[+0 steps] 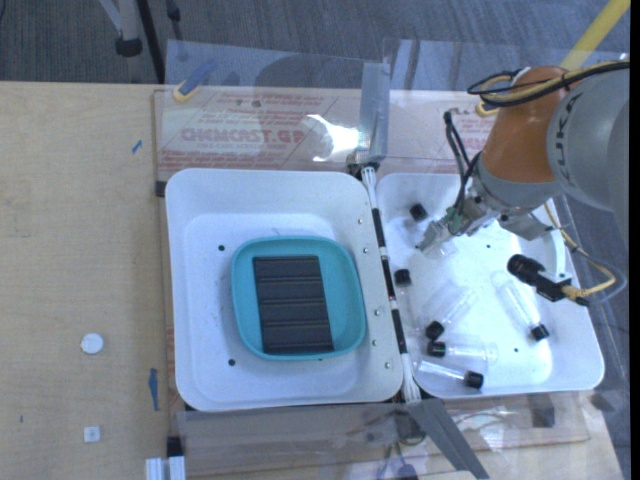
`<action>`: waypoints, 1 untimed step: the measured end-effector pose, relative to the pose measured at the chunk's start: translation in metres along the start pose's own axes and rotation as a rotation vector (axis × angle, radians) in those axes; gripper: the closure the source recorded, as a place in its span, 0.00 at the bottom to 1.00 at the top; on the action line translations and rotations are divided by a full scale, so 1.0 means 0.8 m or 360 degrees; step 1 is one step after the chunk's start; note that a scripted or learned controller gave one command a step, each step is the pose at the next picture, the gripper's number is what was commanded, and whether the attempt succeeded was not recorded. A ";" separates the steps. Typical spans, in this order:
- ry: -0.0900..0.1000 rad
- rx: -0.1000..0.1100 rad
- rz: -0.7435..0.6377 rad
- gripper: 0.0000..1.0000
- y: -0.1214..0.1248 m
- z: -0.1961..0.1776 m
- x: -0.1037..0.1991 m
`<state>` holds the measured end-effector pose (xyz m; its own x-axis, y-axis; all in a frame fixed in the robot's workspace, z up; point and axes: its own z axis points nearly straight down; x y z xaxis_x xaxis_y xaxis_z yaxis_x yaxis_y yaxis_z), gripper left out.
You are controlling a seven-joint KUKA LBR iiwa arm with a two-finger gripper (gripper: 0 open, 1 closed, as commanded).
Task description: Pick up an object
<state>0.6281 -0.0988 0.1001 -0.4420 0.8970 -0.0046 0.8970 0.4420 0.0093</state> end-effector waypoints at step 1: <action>0.0008 0.0025 0.0397 1.00 0.069 -0.104 0.031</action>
<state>0.6657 -0.0523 0.1835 -0.2067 0.9784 0.0006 0.9784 0.2067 -0.0059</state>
